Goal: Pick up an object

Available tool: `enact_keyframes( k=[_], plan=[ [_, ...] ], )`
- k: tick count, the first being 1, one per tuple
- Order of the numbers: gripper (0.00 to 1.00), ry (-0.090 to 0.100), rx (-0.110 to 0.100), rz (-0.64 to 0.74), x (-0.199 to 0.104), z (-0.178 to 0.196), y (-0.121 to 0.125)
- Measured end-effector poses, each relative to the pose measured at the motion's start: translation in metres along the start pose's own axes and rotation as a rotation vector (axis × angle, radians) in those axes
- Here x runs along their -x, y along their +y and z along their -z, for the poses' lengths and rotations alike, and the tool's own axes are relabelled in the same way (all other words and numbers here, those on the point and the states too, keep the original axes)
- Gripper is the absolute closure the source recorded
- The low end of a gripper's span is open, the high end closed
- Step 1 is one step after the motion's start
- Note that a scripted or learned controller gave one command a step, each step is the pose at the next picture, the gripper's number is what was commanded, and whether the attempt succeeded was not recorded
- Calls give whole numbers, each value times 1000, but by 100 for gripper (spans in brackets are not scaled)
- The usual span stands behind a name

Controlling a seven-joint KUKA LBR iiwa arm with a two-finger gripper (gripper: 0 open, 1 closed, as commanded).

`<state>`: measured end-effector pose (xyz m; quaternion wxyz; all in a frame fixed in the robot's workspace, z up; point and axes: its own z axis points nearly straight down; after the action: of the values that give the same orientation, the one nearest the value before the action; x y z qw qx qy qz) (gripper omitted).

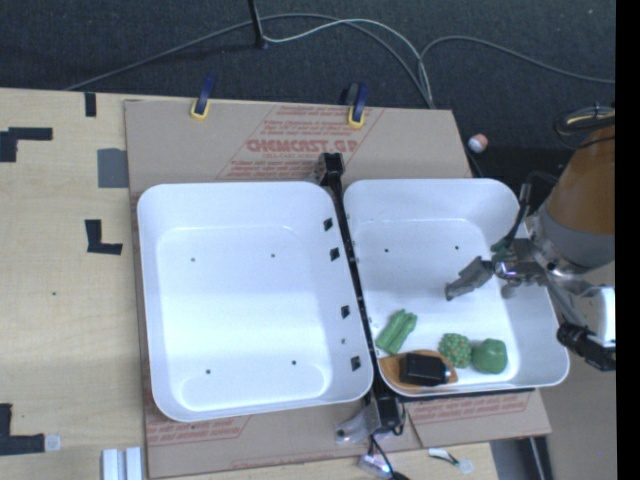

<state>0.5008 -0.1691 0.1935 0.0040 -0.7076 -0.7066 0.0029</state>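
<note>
Several small things lie along the front of the right bin (pixel 430 208): a long green vegetable piece (pixel 397 330), a knobbly green broccoli-like piece (pixel 456 349), a smooth green lump (pixel 489 356), and a black block (pixel 424 370) resting on an orange-brown flat piece (pixel 392 368). My gripper (pixel 482 288) hangs over the right side of this bin, behind and above those things. It is open, with one grey finger (pixel 465 283) reaching left and nothing between the fingers.
The left bin (pixel 160 228) sits beside the right one, with a black divider strip (pixel 342 258) between them. Both rest on a cardboard sheet (pixel 290 143) held by clamps at the back. The arm's orange band (pixel 590 193) rises at the right edge.
</note>
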Motion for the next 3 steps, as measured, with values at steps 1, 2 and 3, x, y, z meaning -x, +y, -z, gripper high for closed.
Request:
enact_keyframes(
  k=[1,2,3],
  plan=[
    [0,-2,9,2,0,4,2],
    [0,0,4,2,0,-59,1],
    [0,-1,7,2,-1,-106,1]
  ],
)
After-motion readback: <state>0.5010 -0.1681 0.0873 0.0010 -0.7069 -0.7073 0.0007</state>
